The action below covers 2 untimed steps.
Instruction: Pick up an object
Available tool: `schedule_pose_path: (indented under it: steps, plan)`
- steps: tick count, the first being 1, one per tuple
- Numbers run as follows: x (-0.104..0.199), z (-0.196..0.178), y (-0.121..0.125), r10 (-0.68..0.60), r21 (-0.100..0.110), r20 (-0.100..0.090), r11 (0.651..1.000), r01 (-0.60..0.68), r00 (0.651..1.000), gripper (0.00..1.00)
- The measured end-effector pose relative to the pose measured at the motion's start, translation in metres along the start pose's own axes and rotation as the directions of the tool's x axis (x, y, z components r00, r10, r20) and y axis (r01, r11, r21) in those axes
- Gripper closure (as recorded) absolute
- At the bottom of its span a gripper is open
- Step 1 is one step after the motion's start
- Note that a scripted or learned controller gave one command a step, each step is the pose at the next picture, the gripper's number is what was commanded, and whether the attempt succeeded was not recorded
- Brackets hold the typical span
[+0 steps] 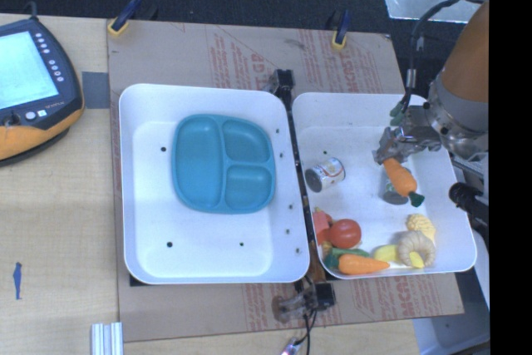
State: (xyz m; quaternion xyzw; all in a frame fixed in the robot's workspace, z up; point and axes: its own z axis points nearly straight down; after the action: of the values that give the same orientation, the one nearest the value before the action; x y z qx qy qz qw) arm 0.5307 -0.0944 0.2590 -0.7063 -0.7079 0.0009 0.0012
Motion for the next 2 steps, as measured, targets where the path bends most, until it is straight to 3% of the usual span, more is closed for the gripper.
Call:
schedule_pose_path:
  steps: [1,2]
  plan:
    - [0.048,0.032,-0.03,-0.003,0.001,0.0,1.0,0.003,1.0,1.0]
    - [0.014,0.0,-0.054,-0.001,-0.001,0.0,1.0,0.001,1.0,1.0]
